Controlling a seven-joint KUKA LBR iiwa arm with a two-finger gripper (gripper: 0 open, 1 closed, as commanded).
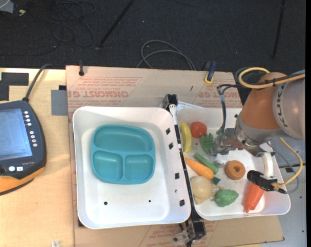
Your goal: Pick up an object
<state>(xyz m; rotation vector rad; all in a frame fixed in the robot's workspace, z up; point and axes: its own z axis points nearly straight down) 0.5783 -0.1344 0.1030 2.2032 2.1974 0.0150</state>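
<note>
Gripper: your gripper (220, 143) sits low in the right bin (284, 206), toward its 10 o'clock side; you cannot tell from this slant how it is set, since the wrist covers it.
Nearest target: a dark green toy (207, 141) lies just beside the gripper at its 9 o'clock, with the red tomato (198, 129) at its 11 o'clock.
Other candidates: the yellow banana (186, 137) lies along the dividing wall, the orange carrot (199, 167) and a green pepper strip (207, 163) sit at 7 o'clock of the gripper, the doughnut (235, 170) at 5 o'clock.
Far pieces: the onion (201, 188), a green leafy piece (225, 197) and a red-orange bottle (253, 197) lie near the bin's 6 o'clock edge.
Risk, crowding: you may well close on two pieces at once or on neither, because the green toy, tomato and banana lie near one another.
Risk, rolling: the tomato looks round and smooth and could squirt away if pinched off centre.
Risk, wall: a reach toward the banana could strike the divider.
Risk, cable: the yellow cable (295, 170) loops near the bottle and could snag.
Left bin: the left bin (88, 199) bears a teal divided plate (123, 154).
Surface: both bins rest on cardboard (119, 86) over a pale wooden bench (32, 210).
Room: a teach pendant (14, 140) lies at 9 o'clock; dark floor with cables (165, 53) runs along 12 o'clock.
</note>
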